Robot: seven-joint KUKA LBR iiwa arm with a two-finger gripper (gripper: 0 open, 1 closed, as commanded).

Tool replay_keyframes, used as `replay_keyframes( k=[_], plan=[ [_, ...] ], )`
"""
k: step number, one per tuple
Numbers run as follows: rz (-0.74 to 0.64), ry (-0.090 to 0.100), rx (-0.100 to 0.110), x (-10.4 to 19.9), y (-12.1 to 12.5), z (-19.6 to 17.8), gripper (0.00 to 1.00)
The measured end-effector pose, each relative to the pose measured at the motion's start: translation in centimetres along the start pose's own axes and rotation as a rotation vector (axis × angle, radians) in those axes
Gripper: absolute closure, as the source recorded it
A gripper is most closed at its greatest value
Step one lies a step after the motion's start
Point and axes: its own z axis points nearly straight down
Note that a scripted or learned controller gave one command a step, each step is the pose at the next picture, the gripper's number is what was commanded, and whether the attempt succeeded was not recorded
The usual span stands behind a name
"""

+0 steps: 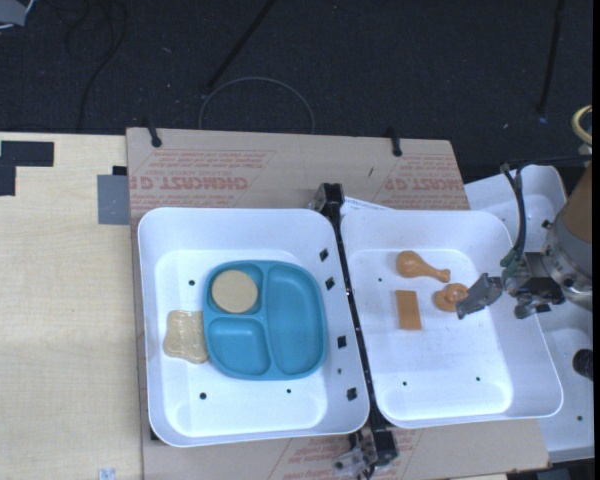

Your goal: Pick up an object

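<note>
Though small, the orange drumstick (450,296) in the right bin (450,388) is judged light, stiff and slick, best gripped across its narrow shaft. Rounded bulb, tapering handle. Claw (488,295): just beside it, width of opening cannot be told. Nearby: second drumstick (421,265), brown block (409,310). Left bin (170,408): blue tray (280,328) bearing a tan disc (233,291); pale sponge (185,336) beside it.

- Orange drumstick (421,265), flat in the right bin's far half, thick end pointing left.
- Orange rounded piece (450,297) just beside it, lower right.
- Orange-brown flat bar (409,310), lying lengthwise, near both.
- Tan disc (233,291) in blue tray (280,333), left bin.
- Pale yellow piece (186,336) touching the tray's left edge.
</note>
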Motion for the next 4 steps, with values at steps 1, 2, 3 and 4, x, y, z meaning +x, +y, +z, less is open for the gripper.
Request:
replay_keyframes(
  k=[1, 2, 3, 4],
  plan=[
    [-0.002, -0.002, -0.009, 0.0, 0.2, -0.5, 0.0],
    [-0.003, 0.0, -0.004, 0.6, 0.4, 4.0, 0.0],
    [-0.002, 0.0, -0.005, 0.5, -0.1, 8.5, 0.0],
    [-0.001, 0.001, -0.003, 1.1, 0.3, 14.6, 0.0]
  ],
)
